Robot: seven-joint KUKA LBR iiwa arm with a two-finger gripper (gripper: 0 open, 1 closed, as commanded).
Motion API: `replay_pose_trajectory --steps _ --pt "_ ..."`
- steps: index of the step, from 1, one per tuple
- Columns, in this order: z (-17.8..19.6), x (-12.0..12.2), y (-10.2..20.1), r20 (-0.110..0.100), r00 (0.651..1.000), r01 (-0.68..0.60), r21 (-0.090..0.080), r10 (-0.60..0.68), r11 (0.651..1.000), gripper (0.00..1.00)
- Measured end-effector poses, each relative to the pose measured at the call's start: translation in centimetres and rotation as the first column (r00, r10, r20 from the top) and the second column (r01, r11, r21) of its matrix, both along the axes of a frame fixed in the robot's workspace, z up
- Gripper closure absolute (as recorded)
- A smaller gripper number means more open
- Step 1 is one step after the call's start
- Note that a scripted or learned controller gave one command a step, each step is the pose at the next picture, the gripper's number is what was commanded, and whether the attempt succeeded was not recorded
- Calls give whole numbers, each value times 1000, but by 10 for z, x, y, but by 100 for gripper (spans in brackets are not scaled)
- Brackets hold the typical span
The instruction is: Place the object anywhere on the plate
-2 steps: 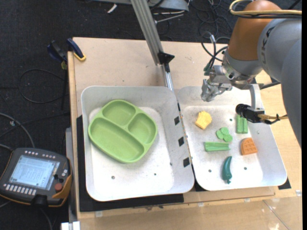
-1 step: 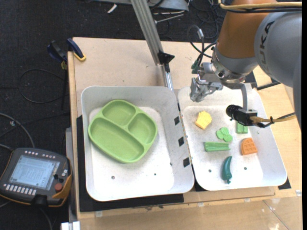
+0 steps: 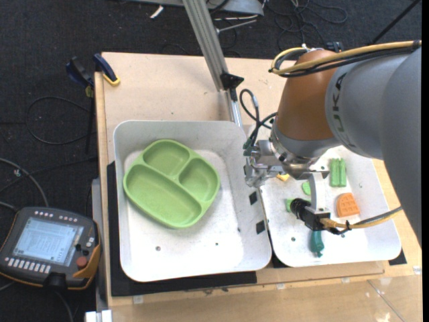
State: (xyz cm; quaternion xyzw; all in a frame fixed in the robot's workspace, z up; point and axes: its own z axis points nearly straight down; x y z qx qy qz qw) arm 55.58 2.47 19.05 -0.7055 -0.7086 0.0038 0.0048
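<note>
Gripper [image 3: 258,170] hangs over the right bin's [image 3: 375,247] left edge, grip state impossible to tell, green plate [image 3: 171,182] in the left bin [image 3: 194,250].

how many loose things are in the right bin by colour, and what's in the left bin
Right bin:
green: 2 (green block, small green piece)
orange: 1 (orange block)
teal: 1 (teal piece)
Left bin:
green: 1 (plate)
Total: 5

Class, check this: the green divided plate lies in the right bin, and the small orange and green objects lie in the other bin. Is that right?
Not quite. The camera view shows the green divided plate in the left bin; the small orange and green objects lie in the other bin.
</note>
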Motion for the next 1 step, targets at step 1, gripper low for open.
replay_pose_trajectory --steps 1 --pt "55 55 14 21 1000 0 -1 0 1000 100"
